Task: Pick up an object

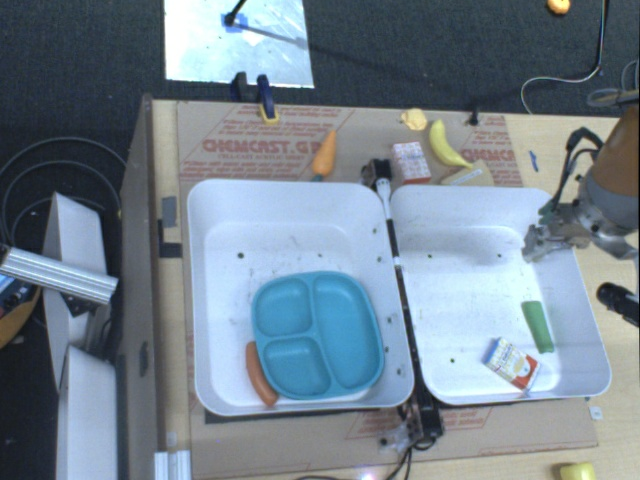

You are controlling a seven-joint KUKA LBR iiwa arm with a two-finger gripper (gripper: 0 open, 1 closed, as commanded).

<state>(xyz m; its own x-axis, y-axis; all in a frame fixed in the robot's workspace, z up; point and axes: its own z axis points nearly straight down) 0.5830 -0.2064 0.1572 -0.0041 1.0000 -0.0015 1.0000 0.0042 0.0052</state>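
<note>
In the right bin [470, 218] lie a green cylinder [538, 326] near the right wall and a small white, orange and blue carton [512, 363] near the front right corner. My gripper [545, 241] hangs over the bin's right edge, above and behind the green cylinder, with nothing seen between its fingers. In the left bin [230, 228] sits a blue divided plate [317, 334], and an orange sausage [261, 373] lies at the plate's front left.
Behind the bins on the cardboard lie a carrot [324, 154], a small box [411, 162], a banana [446, 146] and a yellow bit [414, 119]. The grey arm [612, 188] enters from the right. Cables run at the back right.
</note>
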